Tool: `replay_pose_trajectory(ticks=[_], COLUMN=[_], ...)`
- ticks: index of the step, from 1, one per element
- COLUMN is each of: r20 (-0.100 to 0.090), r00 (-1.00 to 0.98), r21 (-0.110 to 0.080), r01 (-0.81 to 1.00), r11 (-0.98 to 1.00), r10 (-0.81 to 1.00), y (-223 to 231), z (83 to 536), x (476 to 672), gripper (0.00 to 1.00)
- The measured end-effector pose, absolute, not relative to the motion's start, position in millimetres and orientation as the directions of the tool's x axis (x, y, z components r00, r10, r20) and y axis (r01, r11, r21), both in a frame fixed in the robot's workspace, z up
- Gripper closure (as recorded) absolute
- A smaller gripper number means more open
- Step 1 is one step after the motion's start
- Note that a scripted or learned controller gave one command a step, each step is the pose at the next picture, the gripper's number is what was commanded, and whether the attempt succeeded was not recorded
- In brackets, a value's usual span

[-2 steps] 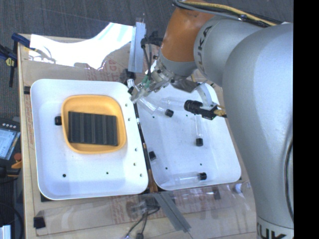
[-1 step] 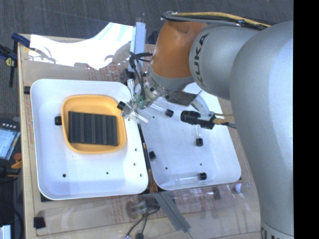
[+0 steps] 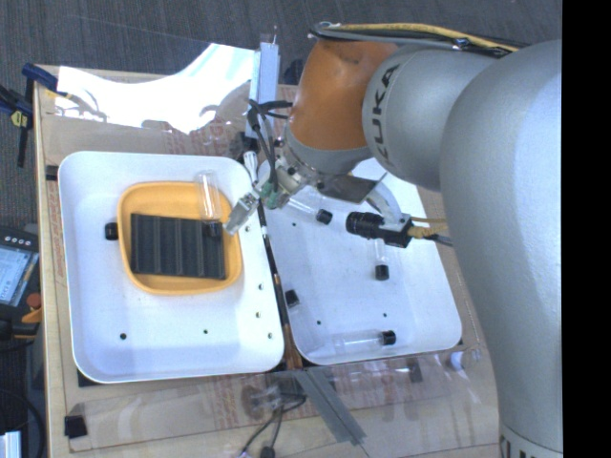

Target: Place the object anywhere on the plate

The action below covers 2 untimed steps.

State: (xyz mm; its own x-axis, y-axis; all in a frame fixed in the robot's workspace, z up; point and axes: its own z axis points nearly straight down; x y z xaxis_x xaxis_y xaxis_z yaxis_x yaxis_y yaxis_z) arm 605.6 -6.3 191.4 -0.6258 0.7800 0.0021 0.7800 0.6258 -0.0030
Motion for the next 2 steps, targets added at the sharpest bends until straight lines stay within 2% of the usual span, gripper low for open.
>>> replay_pose_trajectory(ticks=[1, 2], r20=[-0.001, -0.002], r00=[-0.690, -0.798], r21=[0.000, 0.000], r01=[0.724, 0.602], r11=[0.690, 0.798], r10=[0.724, 0.602], y=[-52, -68], z=[197, 214], x=[633.2, 645.9], gripper=[0.00, 0.00])
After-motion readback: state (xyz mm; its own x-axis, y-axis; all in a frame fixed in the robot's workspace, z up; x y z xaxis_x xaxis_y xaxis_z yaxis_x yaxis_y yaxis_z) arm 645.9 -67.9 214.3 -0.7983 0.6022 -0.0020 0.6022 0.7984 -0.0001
